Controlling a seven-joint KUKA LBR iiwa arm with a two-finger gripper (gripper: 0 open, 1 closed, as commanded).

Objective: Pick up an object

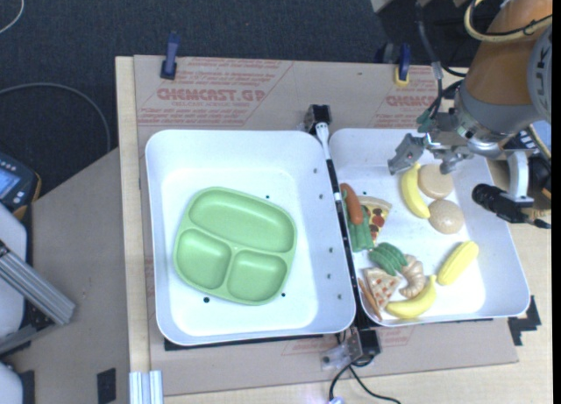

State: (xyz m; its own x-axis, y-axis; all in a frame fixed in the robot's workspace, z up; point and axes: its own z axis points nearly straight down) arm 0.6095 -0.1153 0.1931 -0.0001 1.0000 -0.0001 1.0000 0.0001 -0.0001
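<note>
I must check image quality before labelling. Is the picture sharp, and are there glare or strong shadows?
Camera view: mostly sharp, evenly lit; the green plate casts a soft shadow in the left bin; the hand looks slightly blurred above the right bin; no harsh glare.

Illumination bright and even, apparently from overhead. The 2 white bins run near overexposed, surface detail washed out (worst around 9 o'clock). Shadows soft and short. The arm at 2 o'clock is slightly blurred. Dark floor toward 12 o'clock underexposed. Overall resolution modest.
</note>
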